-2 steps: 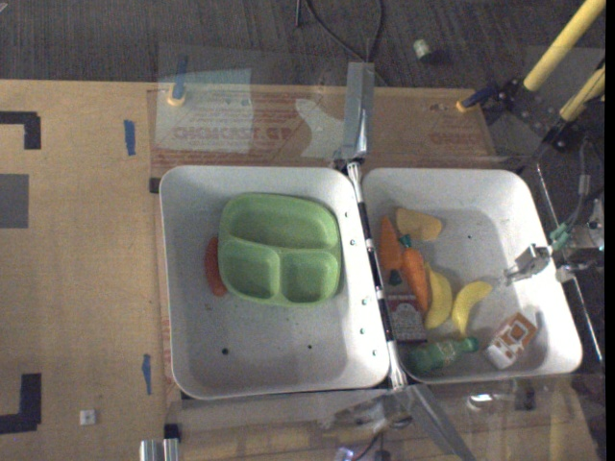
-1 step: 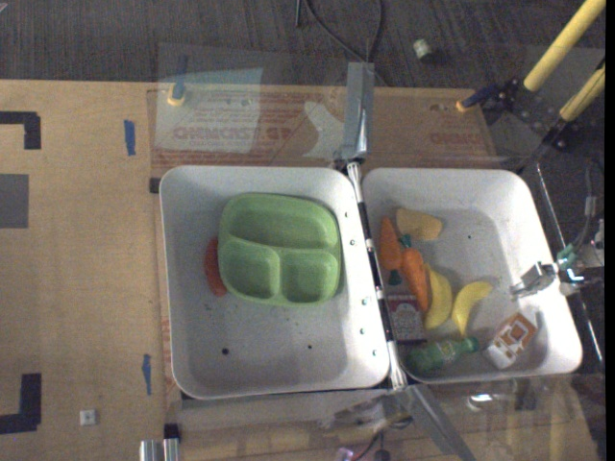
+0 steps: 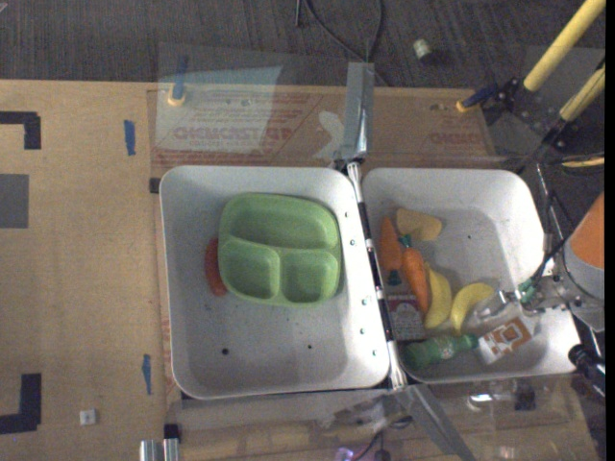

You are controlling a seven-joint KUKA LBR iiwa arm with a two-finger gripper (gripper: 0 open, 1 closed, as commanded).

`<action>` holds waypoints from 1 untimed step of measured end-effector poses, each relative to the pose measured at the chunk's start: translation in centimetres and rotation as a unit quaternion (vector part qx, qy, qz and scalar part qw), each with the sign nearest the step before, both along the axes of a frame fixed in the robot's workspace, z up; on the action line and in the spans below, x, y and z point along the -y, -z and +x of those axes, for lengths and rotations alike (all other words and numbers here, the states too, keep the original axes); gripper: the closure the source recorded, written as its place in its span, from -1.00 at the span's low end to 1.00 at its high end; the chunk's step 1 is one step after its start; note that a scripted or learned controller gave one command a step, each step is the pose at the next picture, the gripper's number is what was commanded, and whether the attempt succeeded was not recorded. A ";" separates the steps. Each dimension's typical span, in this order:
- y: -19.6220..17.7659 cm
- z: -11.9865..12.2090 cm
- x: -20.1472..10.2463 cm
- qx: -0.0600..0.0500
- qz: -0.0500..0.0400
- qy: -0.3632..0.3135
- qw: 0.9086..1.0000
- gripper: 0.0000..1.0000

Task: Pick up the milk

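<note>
The milk [image 3: 507,338], a small white carton with an orange label, lies on its side near the front right corner of the right bin [image 3: 480,185]. My gripper [image 3: 513,303] reaches in from the right edge and hovers just behind the carton, close to its upper end. The grey arm with its orange band [image 3: 588,248] shows at the far right. Nothing is visibly held.
In the right bin, a green bottle [image 3: 438,350] lies just left of the milk. Two bananas [image 3: 459,303], a carrot [image 3: 413,275], a small red-and-white box [image 3: 405,317] and a yellow chip [image 3: 419,224] lie nearby. The left bin [image 3: 192,334] holds a green divided plate [image 3: 281,249] over a red item [image 3: 213,267].
</note>
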State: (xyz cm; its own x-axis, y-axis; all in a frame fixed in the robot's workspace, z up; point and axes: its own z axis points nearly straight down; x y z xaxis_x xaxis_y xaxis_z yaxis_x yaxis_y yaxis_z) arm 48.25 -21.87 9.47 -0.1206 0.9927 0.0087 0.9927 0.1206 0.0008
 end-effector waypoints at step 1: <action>-0.6 -0.1 0.5 -0.001 -0.001 0.004 1.000 1.00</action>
